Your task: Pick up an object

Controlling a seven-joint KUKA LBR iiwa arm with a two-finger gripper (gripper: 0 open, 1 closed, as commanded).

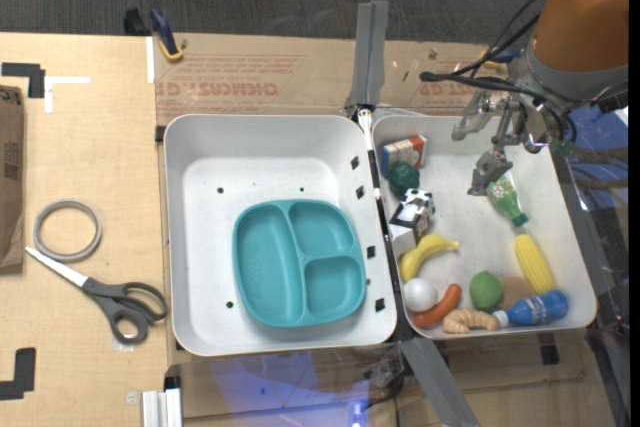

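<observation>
Gripper (pixel 490 177) hangs over the right bin (pixel 570 205), tip just above the green bottle (pixel 507 199) at that bin's far right; whether it's clenched or released, can't tell, and nothing visibly between it; so no pick yet by my read. Risks: bottle lies flat and slanted w/ the corn (pixel 533 261) close below it, so a descent off-centre prob. pinches the cap end and it squirts out, or nudges it into the bin wall; bottle is small and glossy-looking, likely to slip; items toward the near edge are packed tight, so a grab there could catch two at once. Contents, rel. to the bottle: small box (pixel 405 151) and dark green ball (pixel 404 177) to its left at the divider; b/w cube toy (pixel 413 208) left and nearer; banana (pixel 424 253) nearer still; white ball (pixel 420 293), sausage (pixel 437 307), lime (pixel 486 289), peanut-ish thing (pixel 470 320) and blue bottle (pixel 535 309) along the near edge. Left bin (pixel 200 155) holds just a teal tray (pixel 299 262), three compartments, nothing in them.
</observation>
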